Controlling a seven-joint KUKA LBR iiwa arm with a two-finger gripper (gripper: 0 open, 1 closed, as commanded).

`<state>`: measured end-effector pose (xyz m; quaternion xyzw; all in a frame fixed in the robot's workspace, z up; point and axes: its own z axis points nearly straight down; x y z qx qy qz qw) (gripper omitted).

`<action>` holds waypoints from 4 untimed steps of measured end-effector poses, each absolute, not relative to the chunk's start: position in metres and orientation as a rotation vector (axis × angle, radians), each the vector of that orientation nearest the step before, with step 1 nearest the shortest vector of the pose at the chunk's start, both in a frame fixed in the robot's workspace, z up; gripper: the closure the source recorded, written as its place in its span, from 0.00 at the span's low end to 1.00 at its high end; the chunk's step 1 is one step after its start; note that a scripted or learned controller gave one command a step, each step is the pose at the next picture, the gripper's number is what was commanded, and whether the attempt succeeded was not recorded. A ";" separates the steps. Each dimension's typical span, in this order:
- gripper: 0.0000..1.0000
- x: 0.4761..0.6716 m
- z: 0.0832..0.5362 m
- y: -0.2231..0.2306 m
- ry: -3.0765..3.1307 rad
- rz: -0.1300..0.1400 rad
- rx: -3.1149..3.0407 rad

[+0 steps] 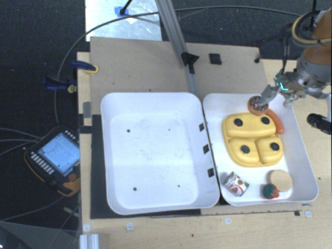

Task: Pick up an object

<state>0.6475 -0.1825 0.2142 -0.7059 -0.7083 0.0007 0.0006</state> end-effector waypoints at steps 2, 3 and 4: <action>0.00 0.647 0.170 -0.174 -2.228 0.001 -2.214; 0.00 0.643 0.134 -0.170 -2.232 -0.007 -2.221; 0.00 0.644 0.130 -0.170 -2.235 -0.010 -2.222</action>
